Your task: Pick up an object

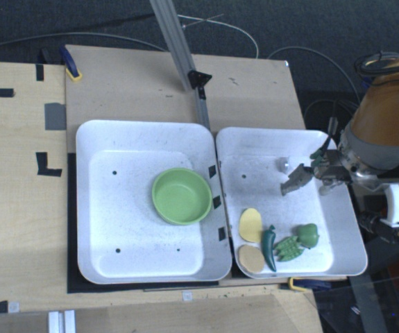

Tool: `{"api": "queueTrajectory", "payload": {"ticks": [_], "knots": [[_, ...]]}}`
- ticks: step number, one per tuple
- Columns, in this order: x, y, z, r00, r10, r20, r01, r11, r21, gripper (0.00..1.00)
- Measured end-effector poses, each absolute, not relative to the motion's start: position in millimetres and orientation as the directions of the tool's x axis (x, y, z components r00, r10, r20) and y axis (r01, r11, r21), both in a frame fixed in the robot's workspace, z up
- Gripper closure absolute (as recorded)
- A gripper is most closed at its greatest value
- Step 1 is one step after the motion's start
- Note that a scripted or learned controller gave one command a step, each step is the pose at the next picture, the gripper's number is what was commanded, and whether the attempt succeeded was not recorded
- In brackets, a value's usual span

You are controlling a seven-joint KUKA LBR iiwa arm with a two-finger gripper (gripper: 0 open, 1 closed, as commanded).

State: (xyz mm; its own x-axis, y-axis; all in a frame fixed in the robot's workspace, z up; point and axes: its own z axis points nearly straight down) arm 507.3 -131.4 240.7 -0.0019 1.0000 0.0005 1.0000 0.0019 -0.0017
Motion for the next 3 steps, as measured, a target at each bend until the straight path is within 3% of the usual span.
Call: {"api": "queueTrajectory", "payload": {"ticks": [1,3], "knots": [[507.3,-131.5,240.8,-0.002,1.0,0.001,1.0,0.002,-0.002,0.0],[509.6,-121.2,140.0,-0.001,1.0,0.001,1.0,0.001,-0.007,0.0]]}}
